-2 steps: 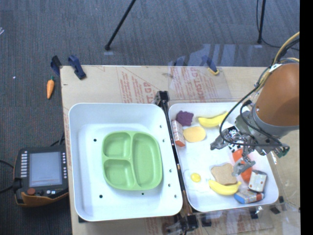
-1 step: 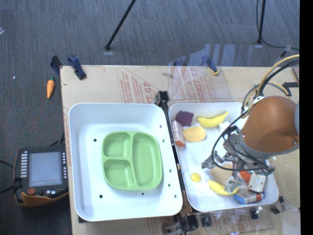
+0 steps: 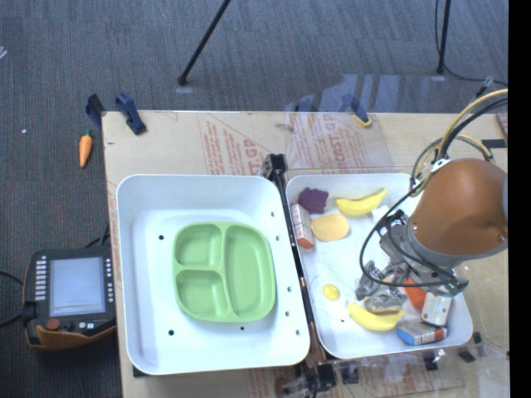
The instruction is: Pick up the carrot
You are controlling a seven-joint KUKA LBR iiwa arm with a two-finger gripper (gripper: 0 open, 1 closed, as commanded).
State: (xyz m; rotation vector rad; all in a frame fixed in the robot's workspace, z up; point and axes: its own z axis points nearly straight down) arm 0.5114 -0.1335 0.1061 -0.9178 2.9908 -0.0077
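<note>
Slim orange carrot beside metal gripper, glossy white bin.

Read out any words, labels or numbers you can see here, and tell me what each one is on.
Red print on the cardboard under the bins: mirrored and blurred, not readable.
Small box in the right bin: label too small to read.
Pendant on the floor: screen too blurred to read.

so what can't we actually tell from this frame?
- Gripper: the arm's orange band and wrist cover it from above, so finger state is unreadable.
- Orange item beside the gripper, possibly the carrot: mostly hidden under the wrist.
- Small carton in the right bin: label too small to read.
</note>
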